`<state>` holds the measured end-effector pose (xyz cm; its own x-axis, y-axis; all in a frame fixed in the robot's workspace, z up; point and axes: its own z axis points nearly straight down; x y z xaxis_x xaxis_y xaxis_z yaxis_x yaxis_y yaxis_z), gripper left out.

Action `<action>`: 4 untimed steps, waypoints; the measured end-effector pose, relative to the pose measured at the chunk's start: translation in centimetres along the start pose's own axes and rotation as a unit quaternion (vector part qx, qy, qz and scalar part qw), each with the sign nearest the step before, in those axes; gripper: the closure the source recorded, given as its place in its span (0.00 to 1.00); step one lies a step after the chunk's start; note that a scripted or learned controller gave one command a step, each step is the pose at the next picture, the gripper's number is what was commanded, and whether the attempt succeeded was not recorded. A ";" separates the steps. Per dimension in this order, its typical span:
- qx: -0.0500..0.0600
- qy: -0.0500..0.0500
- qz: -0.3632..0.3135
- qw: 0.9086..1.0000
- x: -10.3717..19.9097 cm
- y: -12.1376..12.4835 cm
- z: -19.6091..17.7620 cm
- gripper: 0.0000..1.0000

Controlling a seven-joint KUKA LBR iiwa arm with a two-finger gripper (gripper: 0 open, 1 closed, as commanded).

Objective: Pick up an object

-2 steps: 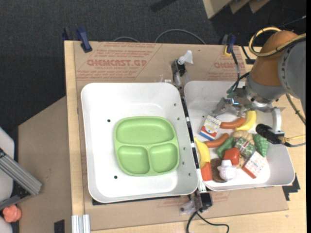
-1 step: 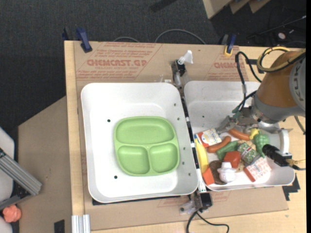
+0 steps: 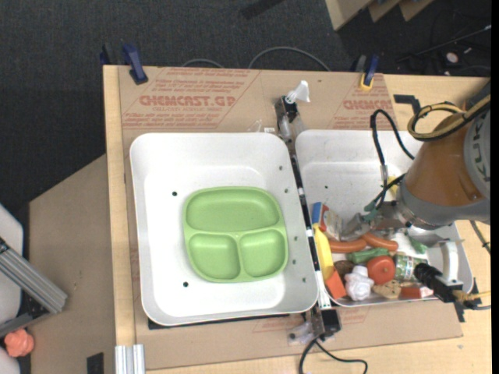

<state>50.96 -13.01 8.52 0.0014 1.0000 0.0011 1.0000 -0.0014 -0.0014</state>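
The right bin [image 3: 343, 150] holds a heap of toy food at its near end. An orange-red sausage [image 3: 360, 245] lies across the heap, with a red tomato [image 3: 381, 269] and a white lumpy piece [image 3: 359, 284] just below it. An orange wedge [image 3: 334, 284] and a yellow strip [image 3: 322, 249] lie along the bin's left wall. My gripper [image 3: 376, 223] reaches down from the right into the heap, just above the sausage. Its tips are lost among the items, and nothing shows as held.
The left bin [image 3: 156, 170] holds a green divided plate [image 3: 235, 233]. A brown piece [image 3: 389, 291] and a green-labelled piece [image 3: 412, 249] sit at the heap's right. The arm's orange band [image 3: 440, 174] hangs over the right bin's right side. The far half of the right bin is bare.
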 end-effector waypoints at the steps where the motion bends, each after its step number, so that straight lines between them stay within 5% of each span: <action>1: 0.000 0.001 0.000 1.000 -5.4 -1.6 0.0 0.00; 2: -0.001 0.002 -0.003 1.000 -5.7 4.3 0.1 0.00; 3: -0.001 -0.001 -0.001 1.000 -6.1 4.0 -1.0 1.00; 4: -0.004 -0.001 -0.004 1.000 -0.3 7.7 -7.3 1.00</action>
<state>58.70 -13.32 15.76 -0.0060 1.0000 -0.0008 1.0000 0.0060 0.0070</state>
